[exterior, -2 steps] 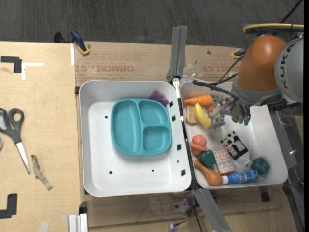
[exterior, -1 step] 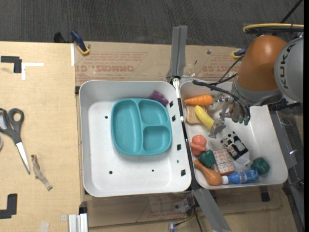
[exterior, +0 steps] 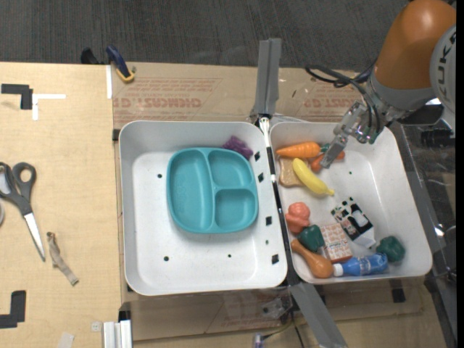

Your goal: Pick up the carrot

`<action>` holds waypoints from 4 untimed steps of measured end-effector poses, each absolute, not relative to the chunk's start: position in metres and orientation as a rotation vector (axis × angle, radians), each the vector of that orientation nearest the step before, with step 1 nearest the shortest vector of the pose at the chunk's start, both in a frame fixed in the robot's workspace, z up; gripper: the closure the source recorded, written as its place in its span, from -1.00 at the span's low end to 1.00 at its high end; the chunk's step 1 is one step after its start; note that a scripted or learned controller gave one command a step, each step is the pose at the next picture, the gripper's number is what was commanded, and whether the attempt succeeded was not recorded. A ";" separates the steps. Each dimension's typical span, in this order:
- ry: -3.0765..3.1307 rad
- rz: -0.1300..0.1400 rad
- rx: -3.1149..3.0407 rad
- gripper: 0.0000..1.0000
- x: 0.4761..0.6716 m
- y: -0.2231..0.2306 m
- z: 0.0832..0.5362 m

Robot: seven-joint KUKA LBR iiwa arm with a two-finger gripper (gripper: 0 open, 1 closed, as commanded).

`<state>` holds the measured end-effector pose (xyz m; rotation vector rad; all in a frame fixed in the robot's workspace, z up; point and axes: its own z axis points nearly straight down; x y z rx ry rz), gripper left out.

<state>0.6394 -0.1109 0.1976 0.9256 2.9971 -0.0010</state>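
Note:
The carrot (exterior: 297,150) is orange and lies along the far edge of the right bin (exterior: 409,194), its thick end pointing left toward the divider. My gripper (exterior: 332,153) hangs just off the carrot's right tip, reaching down at a slant from the upper right. A small orange bit shows right under the gripper tip. Nothing is visibly lifted off the bin floor.
Close below the carrot lie a yellow banana (exterior: 312,177) and a bread slice (exterior: 289,173). Nearer the front are several toy foods, a small black-and-white box (exterior: 352,219) and a blue bottle (exterior: 362,267). The left bin (exterior: 145,252) holds a teal divided plate (exterior: 214,191) and a purple item (exterior: 238,146).

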 end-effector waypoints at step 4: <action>2.857 0.001 1.292 -1.00 0.653 -0.098 0.095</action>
